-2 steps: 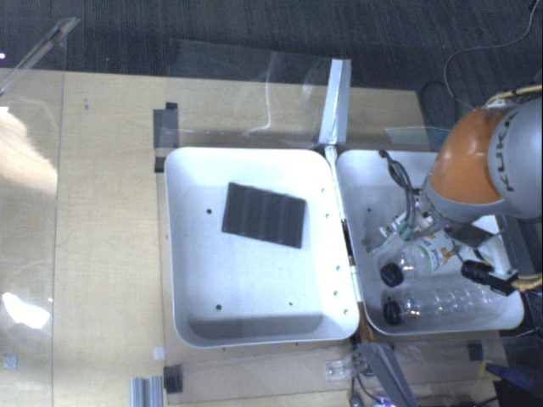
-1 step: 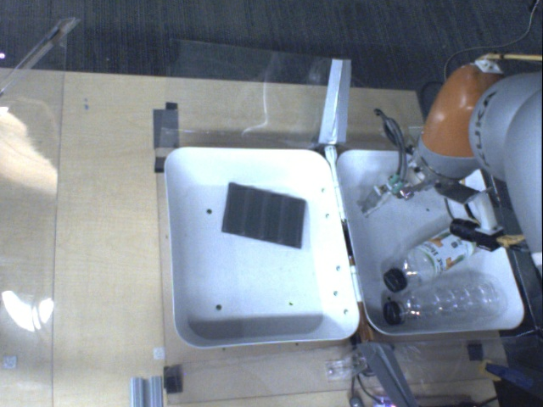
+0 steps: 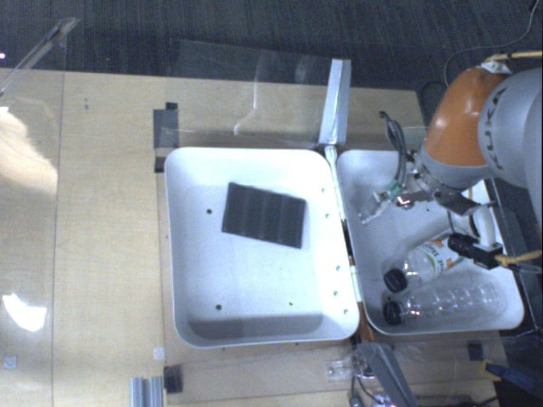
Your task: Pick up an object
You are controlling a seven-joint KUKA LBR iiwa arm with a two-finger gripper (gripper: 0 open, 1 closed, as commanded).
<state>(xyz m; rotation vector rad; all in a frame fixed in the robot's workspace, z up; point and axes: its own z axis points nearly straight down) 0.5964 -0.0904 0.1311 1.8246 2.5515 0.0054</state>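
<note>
Bins, two, white and shallow, side by side on a wooden bench [image 3: 93, 253].

Left bin [image 3: 254, 312]: one dark flat ribbed pad [image 3: 264, 214], lying flat in the upper middle, well clear of every wall.

Right bin [image 3: 369, 172]: two clear plastic bottles with black caps. One bottle with a label [image 3: 424, 264] lies at a slant; the other, ribbed bottle [image 3: 441, 302] lies along the near wall just beside it, the two caps close together.

Arm [image 3: 488, 125]: grey with orange band, reaching over the upper part of the right bin. Gripper [image 3: 392, 195] sits low near the bin's upper left area, apart from both bottles; whether it is spread or closed cannot be told, and nothing is seen in its hold.

Risks, as judged:
- Bottles are round, smooth and clear; a squeeze off the middle would likely let one roll or squirt away.
- The bottles lie close together, so descending on one may knock the other.
- The ribbed bottle hugs the wall, leaving little room for a finger on that side.
- The pad lies flat, offering little edge to grasp.
</note>
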